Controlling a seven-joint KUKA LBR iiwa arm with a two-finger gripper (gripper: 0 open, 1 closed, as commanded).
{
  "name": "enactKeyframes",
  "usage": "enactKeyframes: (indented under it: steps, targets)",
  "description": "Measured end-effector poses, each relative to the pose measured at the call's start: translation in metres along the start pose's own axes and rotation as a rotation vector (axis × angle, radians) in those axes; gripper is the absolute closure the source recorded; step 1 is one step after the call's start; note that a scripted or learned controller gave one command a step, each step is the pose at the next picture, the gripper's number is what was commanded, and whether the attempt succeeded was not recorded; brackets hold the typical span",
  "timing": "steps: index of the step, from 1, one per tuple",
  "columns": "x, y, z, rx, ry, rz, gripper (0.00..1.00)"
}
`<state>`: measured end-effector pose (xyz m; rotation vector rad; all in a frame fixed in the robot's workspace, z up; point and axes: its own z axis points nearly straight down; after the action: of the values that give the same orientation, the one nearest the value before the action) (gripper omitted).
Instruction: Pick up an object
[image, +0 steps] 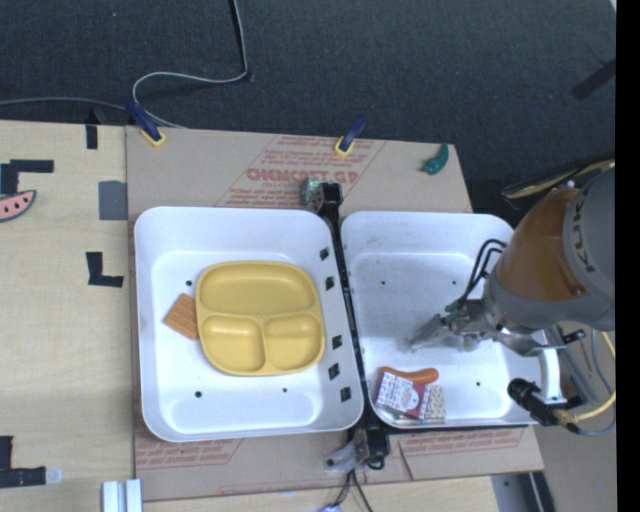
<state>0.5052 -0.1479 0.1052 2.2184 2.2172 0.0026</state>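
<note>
A small packet (408, 393) with a red, orange and white print lies at the front of the right bin (400, 250). My gripper (418, 340) hangs low over the middle of that bin, just behind the packet, with its fingers pointing left. Nothing shows between the fingers. A yellow divided tray (260, 315) fills the middle of the left bin (165, 400). An orange-brown cracker-like square (182, 317) pokes out from under the tray's left edge.
The bins rest on a cardboard sheet (200, 170) held by yellow clamps (350, 140). A small teal object (435, 159) lies on the cardboard at the back right. A black divider (337, 300) with clips separates the bins.
</note>
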Motion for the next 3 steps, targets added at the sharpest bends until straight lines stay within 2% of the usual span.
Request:
enactKeyframes:
  steps: [1, 2, 3]
  targets:
    - [0.0007, 0.0003, -0.0093, 0.001, 0.001, -0.001, 1.0]
    - [0.0006, 0.0002, -0.0091, 0.001, 0.001, -0.001, 0.0]
    - [0.0013, 0.0006, -0.0184, 0.001, 0.002, -0.002, 1.0]
